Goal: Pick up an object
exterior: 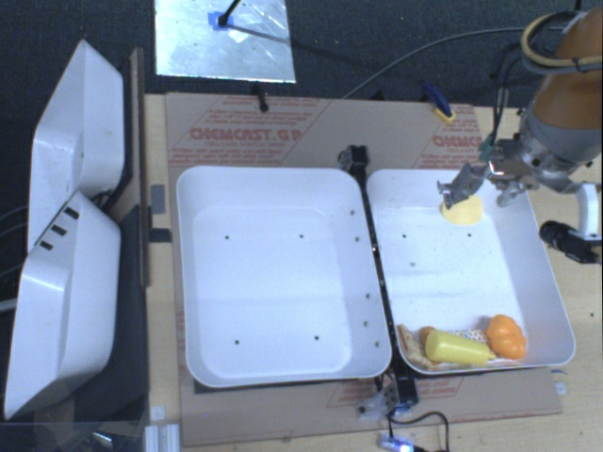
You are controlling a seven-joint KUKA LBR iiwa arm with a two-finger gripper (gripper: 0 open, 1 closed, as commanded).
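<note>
In the right bin (528, 252) a pale yellow flat object (464, 214) lies near the far wall. My gripper (484, 192) hangs just above and behind it, open, its fingers spread wide with nothing between them. The left finger (458, 190) is right over the far edge of the pale yellow object. In the bin's near corner a yellow elongated object (457, 348), an orange ball (506, 337) and a small brown piece (425, 334) lie close together.
The left bin (273, 271) sits beside the right one, a black divider (375, 252) between them. Spare white bins (66, 234) lean at the far left. A shiny metal sheet (224, 26) lies beyond the bench.
</note>
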